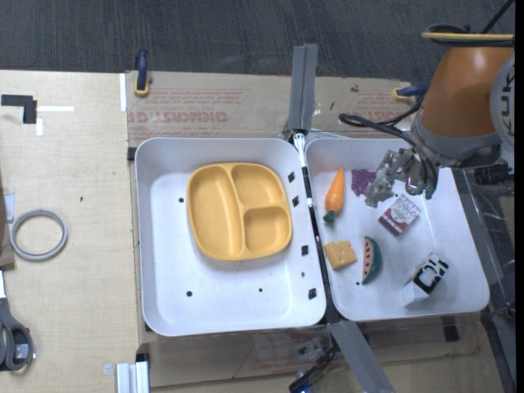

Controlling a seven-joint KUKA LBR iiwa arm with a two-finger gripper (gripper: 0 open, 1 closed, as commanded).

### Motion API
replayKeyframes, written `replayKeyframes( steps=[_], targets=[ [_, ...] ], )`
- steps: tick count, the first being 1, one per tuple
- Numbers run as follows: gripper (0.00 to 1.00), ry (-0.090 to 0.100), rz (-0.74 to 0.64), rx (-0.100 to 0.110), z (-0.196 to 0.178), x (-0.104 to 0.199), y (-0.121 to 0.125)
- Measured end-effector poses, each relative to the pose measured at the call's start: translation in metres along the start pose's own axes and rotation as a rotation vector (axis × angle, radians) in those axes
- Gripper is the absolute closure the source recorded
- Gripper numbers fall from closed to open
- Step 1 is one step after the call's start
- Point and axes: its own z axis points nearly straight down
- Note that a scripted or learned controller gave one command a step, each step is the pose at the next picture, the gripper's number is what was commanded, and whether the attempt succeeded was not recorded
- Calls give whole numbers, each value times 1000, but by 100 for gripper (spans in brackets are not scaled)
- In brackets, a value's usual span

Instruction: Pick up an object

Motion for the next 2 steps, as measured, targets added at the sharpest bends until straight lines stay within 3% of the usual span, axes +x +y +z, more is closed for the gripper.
replayKeyframes(
  steps=[1, 2],
  targets=[
    [0, 1, -1, 0, 1, 0, 0],
    [0, 3, 192, 1, 77, -2, 5]
  ],
)
